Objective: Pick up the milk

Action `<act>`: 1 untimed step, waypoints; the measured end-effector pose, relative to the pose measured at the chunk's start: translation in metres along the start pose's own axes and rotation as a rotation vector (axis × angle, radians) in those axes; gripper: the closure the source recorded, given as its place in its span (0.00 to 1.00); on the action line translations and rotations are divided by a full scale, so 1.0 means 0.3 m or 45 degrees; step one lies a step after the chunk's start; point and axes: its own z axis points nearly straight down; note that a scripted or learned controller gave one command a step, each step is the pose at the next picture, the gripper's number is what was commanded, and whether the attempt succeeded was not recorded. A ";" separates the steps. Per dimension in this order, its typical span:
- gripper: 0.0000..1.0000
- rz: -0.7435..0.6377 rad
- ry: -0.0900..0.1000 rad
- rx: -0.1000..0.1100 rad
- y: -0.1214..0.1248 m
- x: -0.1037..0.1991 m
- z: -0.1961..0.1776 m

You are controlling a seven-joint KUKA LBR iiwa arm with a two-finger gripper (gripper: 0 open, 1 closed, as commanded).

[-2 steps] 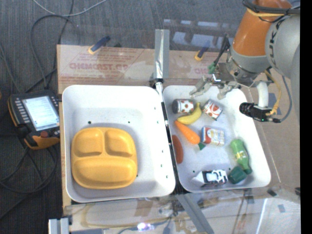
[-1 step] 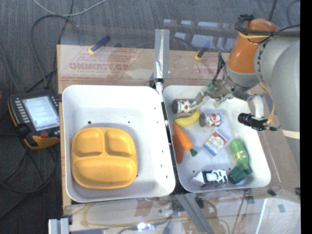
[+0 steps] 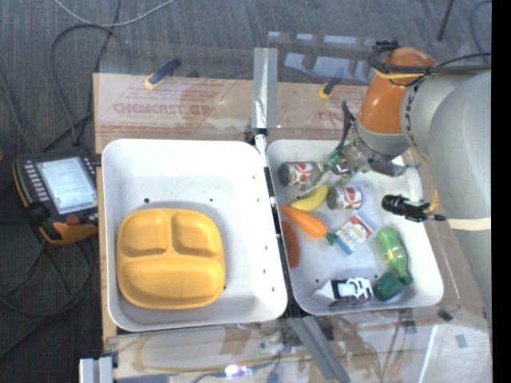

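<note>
The milk looks like the small black-and-white carton (image 3: 352,290) lying on its side near the front edge of the right bin (image 3: 423,290). My gripper (image 3: 343,164) hangs low over the back of that bin, between two tin cans (image 3: 301,174) (image 3: 345,198), far behind the carton. Nothing can be seen held in it. The orange wrist band (image 3: 385,102) sits just above it.
The right bin also holds a banana (image 3: 312,199), a carrot (image 3: 304,221), a red sausage (image 3: 292,245), a white, red and blue box (image 3: 352,234) and a green bottle (image 3: 391,250) beside the carton. A yellow divided tray (image 3: 170,256) lies in the left bin (image 3: 184,158).
</note>
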 end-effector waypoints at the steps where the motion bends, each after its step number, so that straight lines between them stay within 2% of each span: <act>1: 0.00 -0.127 -0.002 -0.021 -0.302 -0.076 -0.157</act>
